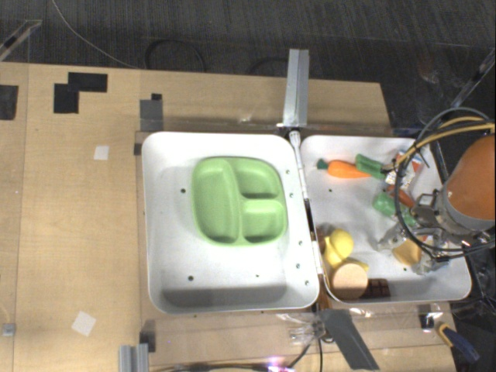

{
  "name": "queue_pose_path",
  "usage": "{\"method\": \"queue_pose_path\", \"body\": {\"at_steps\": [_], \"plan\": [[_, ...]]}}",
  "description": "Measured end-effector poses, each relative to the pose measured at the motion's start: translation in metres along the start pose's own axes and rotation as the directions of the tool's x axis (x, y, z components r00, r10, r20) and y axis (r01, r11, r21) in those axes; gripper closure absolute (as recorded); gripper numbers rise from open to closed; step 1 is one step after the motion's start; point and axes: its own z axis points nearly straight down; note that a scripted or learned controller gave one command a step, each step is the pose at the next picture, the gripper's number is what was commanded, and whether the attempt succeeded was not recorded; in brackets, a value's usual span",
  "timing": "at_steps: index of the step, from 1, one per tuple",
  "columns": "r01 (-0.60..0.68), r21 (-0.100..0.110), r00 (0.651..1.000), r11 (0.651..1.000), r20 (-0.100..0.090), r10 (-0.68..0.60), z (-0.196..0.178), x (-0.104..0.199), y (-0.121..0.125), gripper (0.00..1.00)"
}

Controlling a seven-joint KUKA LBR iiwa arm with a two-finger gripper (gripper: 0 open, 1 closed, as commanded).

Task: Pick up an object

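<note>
The left bin (167,208) is being occupied by a green tray (236,200) with three compartments, set near its middle. Just right of the divider, in the right bin (457,285), a yellow fruit (338,246) is being kept at the lower left, with a tan round block (349,278) touching it from below and a dark brown piece (378,288) beside that. Higher up, a carrot (346,170) is lying near the top wall, its green top pointing right. A green item (385,204) is lying lower and to the right of it. At the right edge, the arm (471,184) (orange band showing) is being reached into the bin, and the gripper (415,242) is being held low over a tan object (407,253); whether it is apart or together cannot be told.
</note>
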Motion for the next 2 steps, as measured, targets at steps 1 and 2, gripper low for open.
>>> {"method": "queue_pose_path", "body": {"at_steps": [1, 2], "plan": [[-0.003, 0.010, 1.000, 1.000, 0.009, 0.003, -0.0139, -0.0049, -0.0028, 1.00], [-0.002, 0.007, 1.000, 1.000, 0.010, 0.002, -0.0131, -0.0061, -0.0016, 0.00]]}}
